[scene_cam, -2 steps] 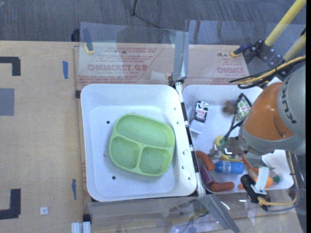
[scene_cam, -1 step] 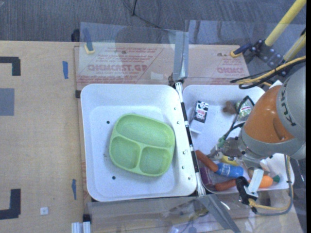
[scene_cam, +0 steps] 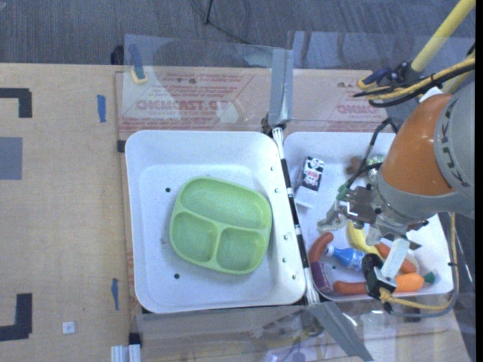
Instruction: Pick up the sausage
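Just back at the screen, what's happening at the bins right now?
The grey and orange arm reaches over the right bin, its gripper low above the toy food heaped at the near end. The sausage lies on the bin floor by the left wall, beside the banana; I see nothing held. The left bin carries a green divided plate.

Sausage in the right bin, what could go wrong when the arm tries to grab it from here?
1. The sausage lies in a crowd: a banana and a blue item sit right beside it, so the gripper may catch one of those instead.
2. It lies near the left wall of the right bin, which could block a clean descent.
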`<control>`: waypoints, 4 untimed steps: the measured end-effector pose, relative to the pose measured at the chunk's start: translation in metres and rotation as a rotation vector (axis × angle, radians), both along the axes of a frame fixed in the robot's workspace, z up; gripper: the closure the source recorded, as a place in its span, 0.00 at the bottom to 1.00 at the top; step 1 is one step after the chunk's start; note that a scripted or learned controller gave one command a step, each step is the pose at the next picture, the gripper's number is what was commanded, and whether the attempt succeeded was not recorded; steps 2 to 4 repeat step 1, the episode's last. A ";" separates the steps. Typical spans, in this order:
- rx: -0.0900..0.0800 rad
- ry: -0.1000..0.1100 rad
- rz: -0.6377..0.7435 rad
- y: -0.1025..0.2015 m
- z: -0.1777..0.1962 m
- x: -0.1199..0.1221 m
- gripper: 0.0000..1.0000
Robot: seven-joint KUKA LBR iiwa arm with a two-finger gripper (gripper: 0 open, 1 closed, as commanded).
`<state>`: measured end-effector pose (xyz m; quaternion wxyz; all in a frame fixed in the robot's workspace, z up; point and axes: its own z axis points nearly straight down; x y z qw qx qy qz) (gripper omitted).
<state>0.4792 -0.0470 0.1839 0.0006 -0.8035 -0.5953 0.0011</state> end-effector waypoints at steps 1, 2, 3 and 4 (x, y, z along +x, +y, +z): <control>0.001 0.003 -0.232 -0.083 -0.084 -0.001 0.00; 0.001 0.003 -0.232 -0.083 -0.084 -0.001 0.00; 0.001 0.003 -0.232 -0.083 -0.084 -0.001 0.00; 0.001 0.003 -0.232 -0.083 -0.084 -0.001 0.00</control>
